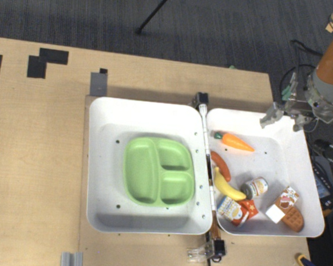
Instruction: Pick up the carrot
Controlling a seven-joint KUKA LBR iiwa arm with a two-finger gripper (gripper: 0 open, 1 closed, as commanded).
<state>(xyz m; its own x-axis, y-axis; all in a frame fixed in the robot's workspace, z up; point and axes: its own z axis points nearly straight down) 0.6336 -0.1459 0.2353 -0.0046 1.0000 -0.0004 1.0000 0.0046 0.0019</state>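
Camera view, carrot [237,142] near right bin [314,187] far edge, open room around, gripper [285,116] over far rim, jaws wide

Orange carrot [237,142] flat in right bin [281,132]

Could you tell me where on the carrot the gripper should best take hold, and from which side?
Grip the carrot mid-body, from above. It lies flat in the right bin, apart from the other items, so closing across its narrow width looks easiest.
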